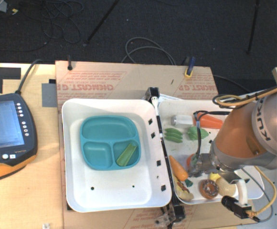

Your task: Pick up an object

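From the overhead camera, the arm (246, 132) reaches in from the right, and its hand (200, 163) sits low in the right bin (258, 192). Its dark tips are too hidden by the wrist to tell whether they are apart or together.

Just left of the hand lies an orange carrot (178, 169), long and tapered, slanting toward the bin's near edge. Below it, at the near wall, lies a pale yellowish piece (184, 191). Right below the hand sits a small round brown thing like a doughnut (208, 189), and beside it a cream and yellow lump (224, 185).

Beyond the hand, toward the far wall, are two green pods: one ribbed pod (173, 135) to the far left, another (196, 133) partly behind a cable. A pale tube-shaped thing (180, 120) lies farther off, and an orange-red piece (211, 122) peeks out beside the arm.

Well left of the hand, the left bin (76, 185) holds one teal divided plate (110, 142) with one green strip (126, 155) in its near-right compartment. There are two bins on the counter (43, 175), and one tablet (7, 128) at far left.
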Action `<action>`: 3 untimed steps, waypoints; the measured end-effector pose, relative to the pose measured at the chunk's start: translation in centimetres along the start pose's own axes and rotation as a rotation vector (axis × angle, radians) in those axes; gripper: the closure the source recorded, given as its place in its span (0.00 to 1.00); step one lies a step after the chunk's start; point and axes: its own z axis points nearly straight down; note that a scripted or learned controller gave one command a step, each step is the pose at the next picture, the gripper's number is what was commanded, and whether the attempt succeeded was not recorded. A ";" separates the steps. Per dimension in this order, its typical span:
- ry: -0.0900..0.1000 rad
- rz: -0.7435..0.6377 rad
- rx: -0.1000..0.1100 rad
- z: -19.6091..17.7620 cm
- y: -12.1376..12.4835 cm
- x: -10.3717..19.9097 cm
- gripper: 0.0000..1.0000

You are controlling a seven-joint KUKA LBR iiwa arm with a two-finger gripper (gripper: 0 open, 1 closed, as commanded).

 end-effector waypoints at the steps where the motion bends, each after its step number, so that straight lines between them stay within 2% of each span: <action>1: -0.009 0.004 -0.003 0.0 0.0 -0.4 0.00; 2: -0.013 -0.002 -0.011 0.9 5.0 1.0 0.00; 3: -0.002 0.000 0.001 0.0 4.7 1.3 1.00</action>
